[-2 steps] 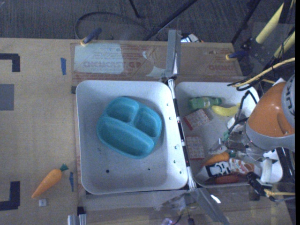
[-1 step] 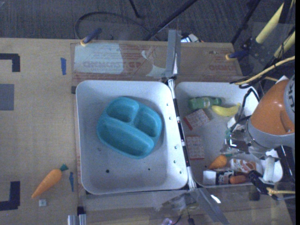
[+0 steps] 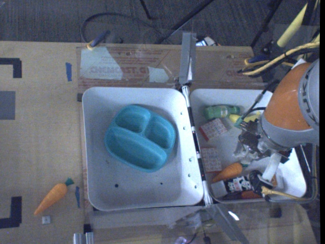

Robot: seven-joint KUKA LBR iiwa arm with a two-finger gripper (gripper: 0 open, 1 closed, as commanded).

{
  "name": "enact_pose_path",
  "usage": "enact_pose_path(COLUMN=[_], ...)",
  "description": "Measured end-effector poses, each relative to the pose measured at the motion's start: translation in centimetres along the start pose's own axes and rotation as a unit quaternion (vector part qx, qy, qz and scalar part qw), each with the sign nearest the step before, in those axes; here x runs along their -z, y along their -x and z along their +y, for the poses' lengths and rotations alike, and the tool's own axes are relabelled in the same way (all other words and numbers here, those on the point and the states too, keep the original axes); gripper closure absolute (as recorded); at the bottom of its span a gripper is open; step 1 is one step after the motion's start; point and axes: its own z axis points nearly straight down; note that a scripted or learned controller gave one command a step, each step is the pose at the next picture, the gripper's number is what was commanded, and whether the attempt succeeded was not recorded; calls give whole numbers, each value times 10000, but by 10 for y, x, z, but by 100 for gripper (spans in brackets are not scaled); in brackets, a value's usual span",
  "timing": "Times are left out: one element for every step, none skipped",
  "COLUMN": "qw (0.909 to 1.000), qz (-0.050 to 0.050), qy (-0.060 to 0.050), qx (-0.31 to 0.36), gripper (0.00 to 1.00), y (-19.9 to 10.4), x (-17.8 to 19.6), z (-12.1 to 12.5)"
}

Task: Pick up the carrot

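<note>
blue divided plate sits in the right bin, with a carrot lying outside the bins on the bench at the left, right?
Not quite. The camera view shows the blue divided plate in the left bin, not the right one. The carrot does lie outside the bins on the bench at the left.

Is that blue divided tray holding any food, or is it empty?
Empty. The blue tray lies flat in the left bin, and all three of its compartments show bare blue plastic.
</note>
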Motion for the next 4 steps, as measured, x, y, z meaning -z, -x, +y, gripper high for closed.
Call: enact_pose_path(qw=[10000,10000,10000,9938], qz=[0,-5,-6,8], qy=[-3,-4,-8,18], qx=[-3,13,14,1110], gripper=[0,100,0,0], y=[0,-1,-1,35], x=[0,9,9,-96], z=[0,0,0,22])
